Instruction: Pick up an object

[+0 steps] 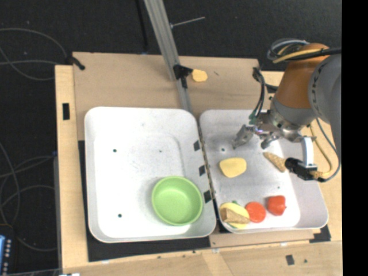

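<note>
My gripper (254, 141) hangs over the upper part of the right bin (230, 125), fingers spread open with nothing between them. A pale yellow lump (233, 167) lies just below and left of it. A tan, crusty piece (275, 161) rests close under the right finger. Along the bin's front edge sit a red piece (276, 204), a round orange-red one (256, 211) and a yellow and tan item (234, 214) in the corner.
The left bin (126, 137) holds a green bowl (177, 200) near its front right corner. A small yellow object (199, 75) lies on the bench behind the bins, beside a slanted metal post (164, 33).
</note>
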`<state>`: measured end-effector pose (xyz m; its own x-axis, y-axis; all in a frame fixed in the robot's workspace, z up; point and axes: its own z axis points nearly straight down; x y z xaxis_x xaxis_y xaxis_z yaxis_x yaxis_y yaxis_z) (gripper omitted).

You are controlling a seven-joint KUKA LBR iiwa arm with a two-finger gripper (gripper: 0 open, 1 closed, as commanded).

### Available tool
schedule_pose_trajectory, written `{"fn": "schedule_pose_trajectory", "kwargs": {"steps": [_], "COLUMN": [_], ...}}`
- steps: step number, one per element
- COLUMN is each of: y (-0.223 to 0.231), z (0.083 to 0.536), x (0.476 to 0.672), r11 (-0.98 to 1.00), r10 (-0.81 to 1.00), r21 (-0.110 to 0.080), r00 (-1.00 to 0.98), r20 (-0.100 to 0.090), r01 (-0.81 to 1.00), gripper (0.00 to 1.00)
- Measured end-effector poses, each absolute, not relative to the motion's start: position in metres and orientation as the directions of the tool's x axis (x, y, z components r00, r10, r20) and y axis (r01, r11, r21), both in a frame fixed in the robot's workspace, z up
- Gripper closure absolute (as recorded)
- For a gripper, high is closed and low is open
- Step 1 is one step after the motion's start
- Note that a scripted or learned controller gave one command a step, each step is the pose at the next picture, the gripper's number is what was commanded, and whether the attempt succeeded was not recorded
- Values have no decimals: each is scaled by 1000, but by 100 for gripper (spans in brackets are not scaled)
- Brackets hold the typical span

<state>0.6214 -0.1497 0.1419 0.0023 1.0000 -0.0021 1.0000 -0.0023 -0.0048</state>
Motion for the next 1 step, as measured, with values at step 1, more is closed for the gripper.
{"fn": "schedule_pose_trajectory", "kwargs": {"steps": [1], "y": [-151], "z": [98], "x": [621], "r11": [-3], "r10": [1000], "r21": [-3], "r00": [3], "r20": [-3], "r01": [1000], "gripper": [0]}}
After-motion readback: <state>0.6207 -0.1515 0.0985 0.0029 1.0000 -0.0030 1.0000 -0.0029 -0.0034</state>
